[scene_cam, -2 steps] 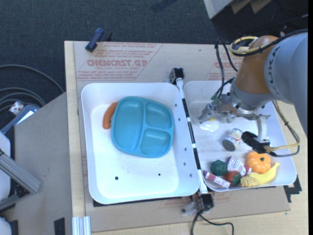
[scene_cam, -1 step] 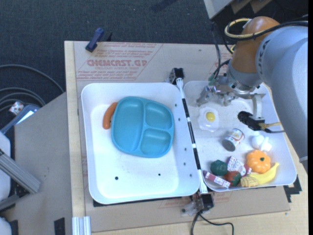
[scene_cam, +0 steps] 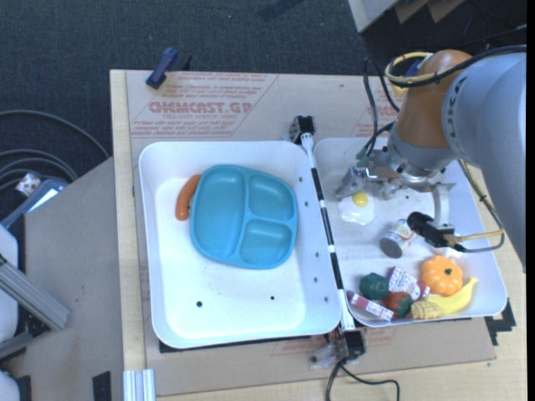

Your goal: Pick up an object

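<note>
Cardboard bench sheet (scene_cam: 209, 98) | red print "CHEMCAST" | remaining lines illegible

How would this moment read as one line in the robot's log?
gripper: over right bin, above fried egg toy | left bin: blue plate | nothing visibly held

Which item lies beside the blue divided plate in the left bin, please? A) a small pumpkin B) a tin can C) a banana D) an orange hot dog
D: the orange hot dog lies against the left edge of the blue divided plate in the left bin, while the banana, the pumpkin and the tin can all sit in the right bin.
</note>
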Tool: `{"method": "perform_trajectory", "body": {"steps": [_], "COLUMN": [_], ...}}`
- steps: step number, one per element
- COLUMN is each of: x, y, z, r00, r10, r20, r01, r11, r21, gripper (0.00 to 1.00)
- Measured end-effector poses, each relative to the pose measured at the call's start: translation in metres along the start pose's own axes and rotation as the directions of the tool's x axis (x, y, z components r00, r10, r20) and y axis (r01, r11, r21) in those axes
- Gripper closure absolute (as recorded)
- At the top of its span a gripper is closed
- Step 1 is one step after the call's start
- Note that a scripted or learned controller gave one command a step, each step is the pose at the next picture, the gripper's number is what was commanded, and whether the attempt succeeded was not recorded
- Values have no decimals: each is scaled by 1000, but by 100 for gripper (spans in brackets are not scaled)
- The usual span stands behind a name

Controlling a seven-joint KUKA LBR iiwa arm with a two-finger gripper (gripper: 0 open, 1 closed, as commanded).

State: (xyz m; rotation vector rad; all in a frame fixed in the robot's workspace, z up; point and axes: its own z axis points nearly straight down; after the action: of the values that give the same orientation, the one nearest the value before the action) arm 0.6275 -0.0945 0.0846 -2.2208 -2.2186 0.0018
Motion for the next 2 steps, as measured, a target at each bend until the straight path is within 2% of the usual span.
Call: {"method": "perform_trajectory", "body": {"steps": [1,2], "x": [0,0], "y": [2,1], "z": [-12,-11], "r00": [1000,1000], "r10": [0,1], "r20": [1,0], "r01": [0,-1], "r11": [1000,1000], "r21": [-5,-3], "gripper": [100,0]}}
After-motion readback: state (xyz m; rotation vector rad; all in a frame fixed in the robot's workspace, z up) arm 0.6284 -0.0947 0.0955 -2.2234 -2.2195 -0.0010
